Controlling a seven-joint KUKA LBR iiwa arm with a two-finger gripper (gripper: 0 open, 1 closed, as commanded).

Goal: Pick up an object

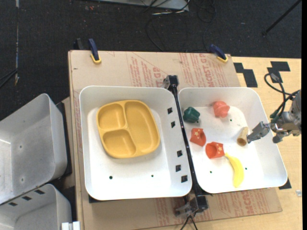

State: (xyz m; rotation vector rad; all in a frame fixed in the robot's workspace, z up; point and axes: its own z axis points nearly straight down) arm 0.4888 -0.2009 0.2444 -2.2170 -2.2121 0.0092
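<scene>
Brown bench (134, 68) bears two white bins: left (91, 128), right (268, 143), touching.

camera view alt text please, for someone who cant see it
Seen from above, the robot's hand reaches in from the right over the right bin, close to a tan cylinder. That bin also holds a banana, a green toy, a pink toy and two red toys. The left bin holds a yellow divided plate.
</scene>
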